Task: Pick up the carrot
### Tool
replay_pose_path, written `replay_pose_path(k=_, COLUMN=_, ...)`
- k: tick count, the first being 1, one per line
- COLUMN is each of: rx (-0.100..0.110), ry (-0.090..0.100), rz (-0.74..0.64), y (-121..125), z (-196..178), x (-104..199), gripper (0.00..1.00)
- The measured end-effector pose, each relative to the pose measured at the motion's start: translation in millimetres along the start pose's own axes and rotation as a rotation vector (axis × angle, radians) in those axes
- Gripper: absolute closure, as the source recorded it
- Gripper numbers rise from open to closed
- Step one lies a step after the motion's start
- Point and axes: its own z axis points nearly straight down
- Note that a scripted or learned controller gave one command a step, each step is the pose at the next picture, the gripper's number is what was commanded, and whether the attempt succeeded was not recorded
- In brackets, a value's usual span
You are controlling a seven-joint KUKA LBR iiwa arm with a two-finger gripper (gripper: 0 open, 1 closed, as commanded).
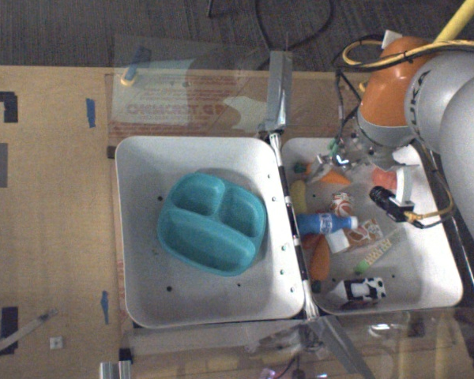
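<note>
Carrot (320, 257) lies low on the left side of the right bin (438, 279), a smooth orange tapered form pointing up and down the view, close to the wall that the two bins share. Just above it a blue-and-white bottle (325, 223) rests on its side, and above that sits a yellow rounded piece (299, 194), like a banana or a lemon. A small white block (337, 241) touches the carrot's upper right. To the right are a patterned red-and-white item (342, 205), a flat printed packet (377, 247) lying at a slant, and, lower down, a black-and-white toy (364, 289) near the bin's front wall. An orange wedge-shaped piece (332, 178) lies near the bin's top, directly under the claw (338, 160), which hangs over the upper part of the right bin, well apart from the carrot; its shiny metal parts are too small and crowded to say whether it is parted or closed, and nothing can be made out in its grip. The grey arm with its orange band (391, 101) covers the bin's upper right corner. The left bin (142, 290) holds a teal plastic tray (212, 223) with rounded compartments, set at a slant. Both bins stand on a tan counter (47, 251) marked with blue tape (90, 112).
</note>
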Motion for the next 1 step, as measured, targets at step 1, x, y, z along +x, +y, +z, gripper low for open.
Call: replay_pose_path(k=1, rx=-0.003, ry=-0.002, rz=0.288, y=4.4, z=-98.5, x=20.3, gripper=0.00)
